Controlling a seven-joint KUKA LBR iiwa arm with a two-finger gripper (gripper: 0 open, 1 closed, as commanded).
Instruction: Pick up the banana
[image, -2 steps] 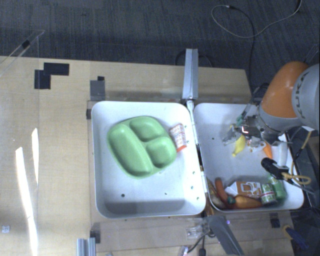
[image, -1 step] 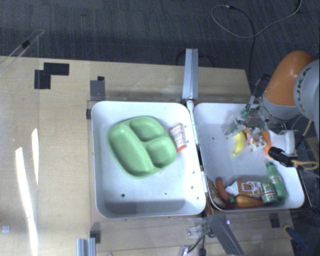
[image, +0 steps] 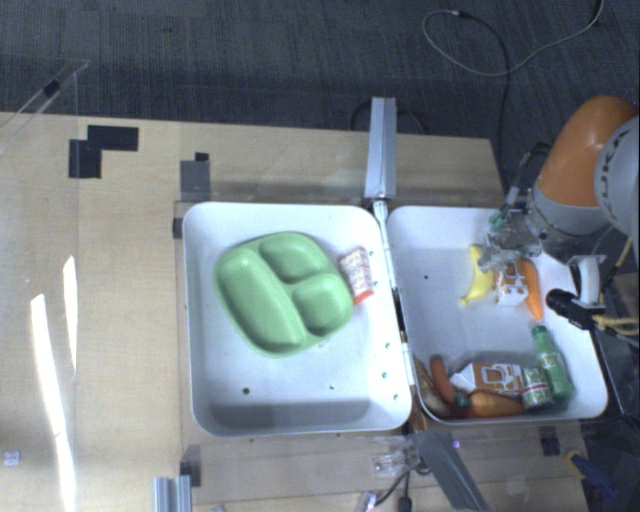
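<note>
The yellow banana (image: 479, 284) lies in the right bin (image: 430, 250), near its upper middle, slanting down to the left. My gripper (image: 499, 250) hangs from the grey arm with the orange band, directly over the banana's upper end and touching or nearly touching it. The gripper's body hides the top tip of the banana. A small white and orange carton (image: 511, 287) and a carrot (image: 533, 289) lie right beside the banana, on its right.
A green bottle (image: 551, 366), a bread bag (image: 498, 378), a sausage (image: 440, 384) and an orange item (image: 491, 403) crowd the right bin's front. The left bin (image: 200, 330) holds a green divided plate (image: 286, 292) and a small packet (image: 357, 274).
</note>
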